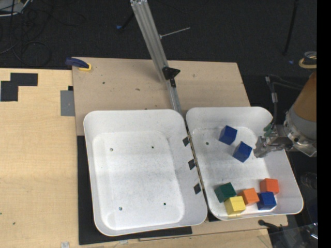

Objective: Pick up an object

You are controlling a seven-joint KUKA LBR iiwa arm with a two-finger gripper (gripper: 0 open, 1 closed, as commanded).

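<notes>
Two blue cubes [227, 135] [242, 152] sit tilted mid-way in the right bin [207, 190]; green [224, 191], yellow [235, 204], orange [250, 196], red-orange [270, 185] and blue [267, 200] cubes cluster along its near edge.

— Pale wooden desk [36, 154], light grain, spread across the left and centre. On top?

— Raised wooden board [155, 87] toward the back, with two shallow white bins set side by side across its front: left bin [95, 138], right bin [253, 112], rims touching along the middle. Black mat [85, 211] showing under the left bin's edge.

— Anything else lying flat?

— Black patches [18, 84] at the far left, grey rectangle [66, 102] beside the board's left edge, blue and yellow clamp [78, 63] at the board's back left corner.
</notes>
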